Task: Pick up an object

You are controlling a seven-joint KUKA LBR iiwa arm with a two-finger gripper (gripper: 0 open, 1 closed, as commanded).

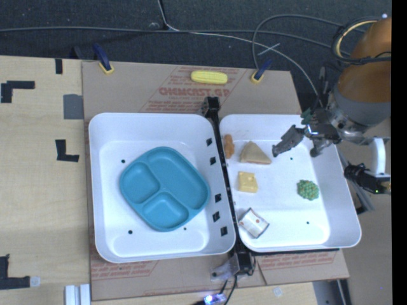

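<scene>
The right bin (pixel 337 234) holds a small orange piece (pixel 227 146), a tan wedge (pixel 254 153), a yellow cube (pixel 247 182), a green broccoli-like piece (pixel 308 189) and a white and silver packet (pixel 253 222). My gripper (pixel 299 146) hangs over the bin's upper right part, right of the tan wedge and above the green piece. Its two dark fingers are spread apart, open, with nothing between them. One fingertip (pixel 280 149) points toward the wedge without touching it.
In the left bin (pixel 102 170) lies a blue divided plate (pixel 164 187). A yellow object (pixel 208 77) rests on the cardboard behind the bins. A black divider (pixel 219 170) with clips runs between the bins. Cables arc over the back right.
</scene>
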